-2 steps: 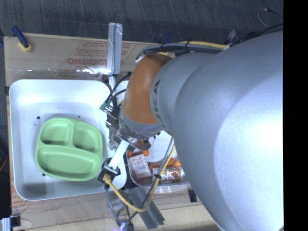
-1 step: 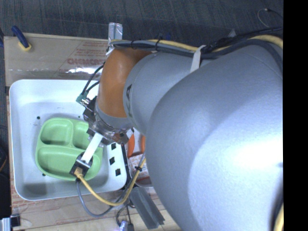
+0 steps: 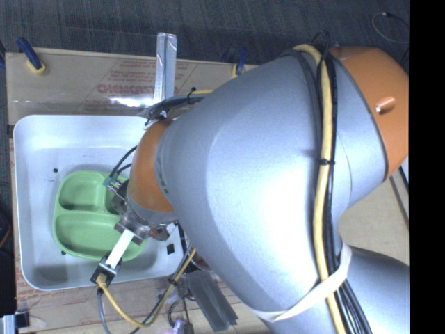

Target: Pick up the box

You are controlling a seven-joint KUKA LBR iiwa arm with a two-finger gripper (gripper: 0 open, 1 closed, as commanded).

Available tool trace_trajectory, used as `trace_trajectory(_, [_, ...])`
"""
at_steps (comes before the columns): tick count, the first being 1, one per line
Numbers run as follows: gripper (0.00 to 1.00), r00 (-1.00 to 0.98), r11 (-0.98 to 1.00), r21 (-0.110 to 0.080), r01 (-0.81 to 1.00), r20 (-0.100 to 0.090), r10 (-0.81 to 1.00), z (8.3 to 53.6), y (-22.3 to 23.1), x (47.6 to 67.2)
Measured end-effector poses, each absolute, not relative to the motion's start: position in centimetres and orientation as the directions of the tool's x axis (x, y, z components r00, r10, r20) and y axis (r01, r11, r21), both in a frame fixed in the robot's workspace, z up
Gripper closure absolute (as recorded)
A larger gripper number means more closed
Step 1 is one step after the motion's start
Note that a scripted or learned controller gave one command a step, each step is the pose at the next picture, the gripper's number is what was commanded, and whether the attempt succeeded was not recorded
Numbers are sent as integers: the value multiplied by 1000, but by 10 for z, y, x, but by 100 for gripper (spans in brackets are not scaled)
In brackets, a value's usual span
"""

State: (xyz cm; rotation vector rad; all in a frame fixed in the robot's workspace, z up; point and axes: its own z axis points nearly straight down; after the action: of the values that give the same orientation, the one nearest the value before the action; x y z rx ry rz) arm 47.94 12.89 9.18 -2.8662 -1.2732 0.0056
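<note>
The arm (image 3: 278, 186) takes up most of what can be seen from here: a broad grey shell swelling across the middle and right, with a yellow cable (image 3: 323, 152) running down over it and an orange section (image 3: 375, 110) at the upper right. Its bulk hides nearly all of the right side of the tabletop and whatever bin sits there.

Near the bottom edge, under the arm, loose cables (image 3: 149, 305) and a dark grey block (image 3: 212, 301) lie against the near rim of the left bin; they are hard to make out in the shadow.

The arm narrows to an orange band (image 3: 146, 176) and then to the wrist, which reaches down into the white bin (image 3: 35, 158) on the left. The end effector (image 3: 125, 207) is somewhere at that wrist, over the right edge of a green divided tray (image 3: 80, 214), but I cannot tell how its tips stand, since dark fittings and wires crowd the spot. A white strip-like piece (image 3: 117, 254) sticks out from the wrist towards the bin's near edge, ending in a small dark and yellow tip.

The green tray rests in the near-left part of the bin, its right portion covered by the wrist.

I cannot make out the box.

Farther back, a brown cardboard sheet (image 3: 90, 75) with faint red print lies along the far edge, a shiny upright metal strip (image 3: 166, 61) rising from it, and blue clamps (image 3: 29, 53) at its far corners.
</note>
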Motion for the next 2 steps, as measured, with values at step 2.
trace_trajectory(2, [100, 739, -739, -8, 673, -6, 673, 200, 76, 525])
